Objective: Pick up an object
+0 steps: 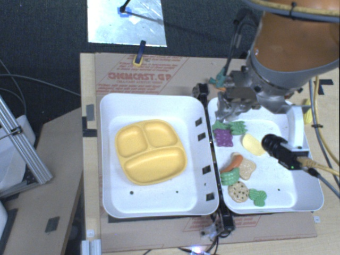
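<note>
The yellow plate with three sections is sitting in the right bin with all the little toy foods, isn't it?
Not quite. The camera view shows the yellow three-section plate in the left bin, by itself. The little toy foods, like the purple grapes and the cookie, are in the right bin.

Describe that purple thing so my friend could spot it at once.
Look at the right bin, the one scattered with small toy foods. Near its left wall, just below the gripper, lies a small purple bunch of grapes. It is the bin's one purple piece, between a green piece and a yellow lemon.
</note>
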